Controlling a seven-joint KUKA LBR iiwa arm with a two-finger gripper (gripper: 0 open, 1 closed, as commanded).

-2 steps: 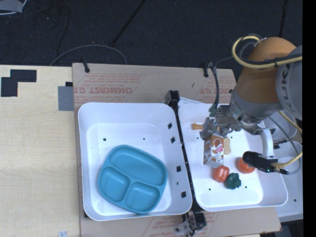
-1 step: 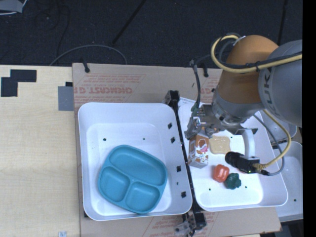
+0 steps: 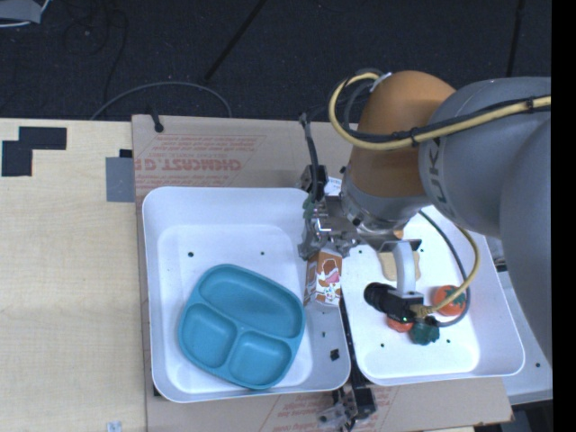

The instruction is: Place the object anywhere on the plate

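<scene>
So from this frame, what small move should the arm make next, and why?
Probably carry leftward until over the blue plate before letting go. The gripper appears to hold a small brown-and-white carton hanging over the seam between the two bins, just right of the plate's rim. Released here, it would likely miss the plate.

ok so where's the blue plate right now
The blue plate lies in the left bin, toward its lower part, just left of the small carton hanging at the divide between bins.
</scene>
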